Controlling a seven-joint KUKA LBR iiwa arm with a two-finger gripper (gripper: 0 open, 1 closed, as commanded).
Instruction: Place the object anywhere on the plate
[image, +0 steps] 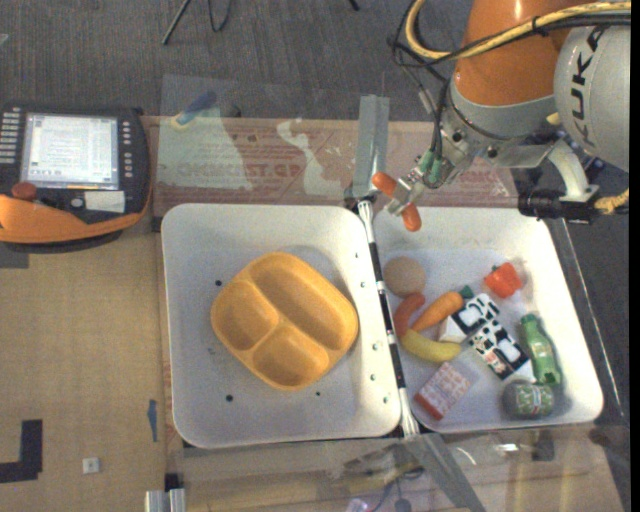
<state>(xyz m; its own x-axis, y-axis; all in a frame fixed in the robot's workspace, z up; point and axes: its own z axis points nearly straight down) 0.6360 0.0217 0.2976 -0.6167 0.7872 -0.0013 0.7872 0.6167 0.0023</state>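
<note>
Arm: reaching in from the right, its orange band showing at the top, wrist hanging over the upper left corner of the right bin (575, 300)
Gripper (397, 200): hovering above the divider between the two bins, its orange-tipped fingers (384, 183) standing apart with nothing lying between them
Plate (285, 318): a yellow sectioned dish sitting tilted in the middle of the left bin (190, 400), nothing resting on it
Objects: all lying in the right bin, well apart from the plate
Near the divider: a brown egg-shaped ball (404, 275), a carrot (438, 310) leaning beside it, a banana (430, 347) lying just below
Further right: an orange block (504, 280), black-and-white boxes (485, 330), a green bottle (540, 350), a grey-green can (528, 399), a pink packet (443, 388)
Bench: a tablet pendant (70, 170) sitting at the far left
</note>
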